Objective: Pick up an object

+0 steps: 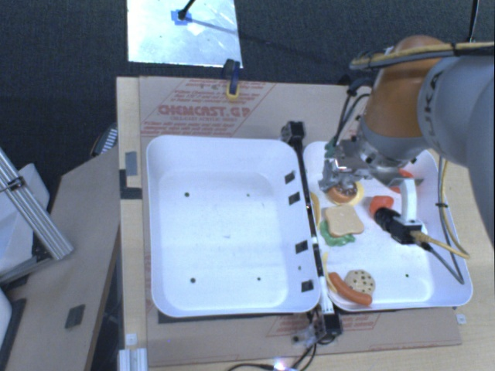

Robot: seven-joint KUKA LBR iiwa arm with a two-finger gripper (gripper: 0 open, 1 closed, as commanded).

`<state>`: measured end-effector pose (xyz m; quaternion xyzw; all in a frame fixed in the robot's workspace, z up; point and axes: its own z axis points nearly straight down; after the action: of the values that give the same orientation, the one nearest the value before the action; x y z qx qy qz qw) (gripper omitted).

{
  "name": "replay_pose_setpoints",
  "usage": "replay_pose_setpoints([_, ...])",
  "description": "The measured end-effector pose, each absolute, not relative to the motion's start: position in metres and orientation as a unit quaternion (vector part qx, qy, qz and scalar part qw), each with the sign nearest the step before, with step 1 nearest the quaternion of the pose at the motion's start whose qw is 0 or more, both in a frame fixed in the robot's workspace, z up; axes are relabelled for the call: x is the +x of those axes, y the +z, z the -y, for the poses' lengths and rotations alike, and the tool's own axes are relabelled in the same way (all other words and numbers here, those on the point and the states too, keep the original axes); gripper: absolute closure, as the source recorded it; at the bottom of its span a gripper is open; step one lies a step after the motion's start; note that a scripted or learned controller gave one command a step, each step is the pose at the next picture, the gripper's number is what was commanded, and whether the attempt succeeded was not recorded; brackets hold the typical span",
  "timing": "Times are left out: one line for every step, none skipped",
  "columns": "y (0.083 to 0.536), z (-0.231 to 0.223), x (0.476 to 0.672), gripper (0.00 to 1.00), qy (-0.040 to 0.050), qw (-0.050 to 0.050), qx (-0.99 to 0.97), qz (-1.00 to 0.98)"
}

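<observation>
Right bin (pixel 445 284): sandwich (pixel 343 222), cookie (pixel 360 281), hot dog (pixel 346 288), red piece (pixel 381 205), doughnut (pixel 344 193). Tool (pixel 338 178) low over the doughnut, touching or just above; finger spread cannot be told.

Two white bins (pixel 224 149), one sandwich (pixel 343 222), one cookie (pixel 360 281), one hot dog (pixel 348 291), one doughnut (pixel 345 193).

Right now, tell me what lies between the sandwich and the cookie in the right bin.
In the camera view, only bare white bin floor lies between the sandwich and the cookie; the hot dog sits beside the cookie, not between.
</observation>
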<state>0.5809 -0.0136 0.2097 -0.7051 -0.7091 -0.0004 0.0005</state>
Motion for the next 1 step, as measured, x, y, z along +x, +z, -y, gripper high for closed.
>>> replay_pose_setpoints([0.2046, -0.0766, 0.5372, 1.00, -0.0002, 0.002, -0.703, 0.711])
